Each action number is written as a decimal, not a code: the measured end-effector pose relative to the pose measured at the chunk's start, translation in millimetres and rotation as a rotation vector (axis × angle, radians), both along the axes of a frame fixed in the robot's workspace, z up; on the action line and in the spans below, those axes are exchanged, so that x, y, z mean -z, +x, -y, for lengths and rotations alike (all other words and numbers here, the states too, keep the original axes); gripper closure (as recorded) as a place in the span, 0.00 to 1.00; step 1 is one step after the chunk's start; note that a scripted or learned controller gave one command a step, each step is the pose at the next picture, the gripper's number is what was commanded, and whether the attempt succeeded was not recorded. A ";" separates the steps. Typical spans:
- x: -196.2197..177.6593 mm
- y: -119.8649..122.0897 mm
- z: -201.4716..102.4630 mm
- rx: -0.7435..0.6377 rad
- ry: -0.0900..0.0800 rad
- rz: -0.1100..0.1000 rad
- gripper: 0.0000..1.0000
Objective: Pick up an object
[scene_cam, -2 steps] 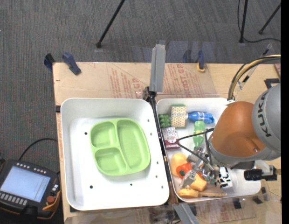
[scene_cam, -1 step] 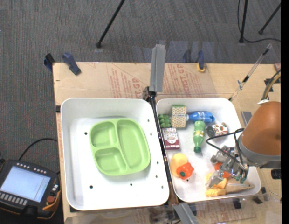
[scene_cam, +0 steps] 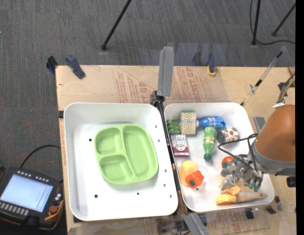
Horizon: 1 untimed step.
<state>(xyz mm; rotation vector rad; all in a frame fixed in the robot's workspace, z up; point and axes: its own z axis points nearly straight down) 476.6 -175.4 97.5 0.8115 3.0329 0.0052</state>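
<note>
Near the right bin's front right corner, the pincer hangs over a small red object and a yellow piece; its grip cannot be made out. One green bottle lies mid-bin. One green divided plate fills the left bin.

Bench board: red printed lettering is showing across the brown surface, turned away from the camera and not readable.
Small carton: a printed label is facing up, its words too small to read.
Green-and-tan box: printing is showing on its face, illegible.
Small can: a patterned label is wrapping it, no words legible.
Handheld pendant: its screen is glowing pale, with no legible figures.
</note>
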 end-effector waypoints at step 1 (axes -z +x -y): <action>-0.5 0.8 0.3 0.000 -0.001 0.003 0.00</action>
